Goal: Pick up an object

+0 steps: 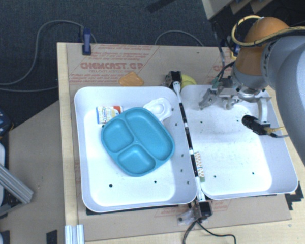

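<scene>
Dark carpet surrounds a pale wooden tabletop point(66, 151) that carries two shallow white bins side by side, with a thin grey cable looping across the floor behind it and a blue clip point(86, 36) standing at the tabletop's far left edge. Nearly all the objects sit in the left bin point(91, 187): a blue divided plate point(137, 141) with three compartments lies flat across its middle, a small white card with red and blue print point(108, 113) rests just beyond the plate's far left rim, and a white cup-like piece point(158, 107) sits touching the plate's far right rim. Behind that bin, on the bare tabletop, lie an orange lump point(131, 79) and, near the gap between the bins, a yellow-green ball point(187, 81) partly hidden by a black fitting. The right bin point(234, 172) shows a bare speckled floor. Reaching in from the right, the grey arm point(290, 65) with its orange band point(256, 47) hangs over the far end of the right bin, and the pincer point(219, 99) sits low near that bin's far edge; its metal parts blur together, so I cannot tell whether it is open or closed, and nothing is visibly gripped.
</scene>
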Robot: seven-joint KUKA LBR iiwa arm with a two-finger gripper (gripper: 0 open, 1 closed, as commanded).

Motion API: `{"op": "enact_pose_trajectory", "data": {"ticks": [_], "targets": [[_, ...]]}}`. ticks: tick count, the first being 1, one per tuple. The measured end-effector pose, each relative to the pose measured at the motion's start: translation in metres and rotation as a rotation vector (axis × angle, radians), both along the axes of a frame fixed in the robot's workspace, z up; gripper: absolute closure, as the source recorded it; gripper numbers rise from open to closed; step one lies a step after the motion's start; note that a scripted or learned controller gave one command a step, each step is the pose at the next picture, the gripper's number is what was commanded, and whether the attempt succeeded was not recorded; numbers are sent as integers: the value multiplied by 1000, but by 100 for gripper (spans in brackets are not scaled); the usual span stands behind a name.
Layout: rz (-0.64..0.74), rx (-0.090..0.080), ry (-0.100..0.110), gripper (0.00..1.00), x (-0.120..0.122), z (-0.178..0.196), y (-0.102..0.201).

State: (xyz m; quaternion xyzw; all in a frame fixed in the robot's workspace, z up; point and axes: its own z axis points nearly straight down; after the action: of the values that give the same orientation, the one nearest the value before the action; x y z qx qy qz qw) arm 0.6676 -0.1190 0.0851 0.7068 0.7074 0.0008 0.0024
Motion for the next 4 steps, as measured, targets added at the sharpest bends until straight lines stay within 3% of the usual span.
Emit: {"op": "enact_pose_trajectory", "data": {"ticks": [3, 4], "targets": [[0, 2, 6, 0, -1, 0, 26], [-3, 0, 3, 0, -1, 0, 3]]}}
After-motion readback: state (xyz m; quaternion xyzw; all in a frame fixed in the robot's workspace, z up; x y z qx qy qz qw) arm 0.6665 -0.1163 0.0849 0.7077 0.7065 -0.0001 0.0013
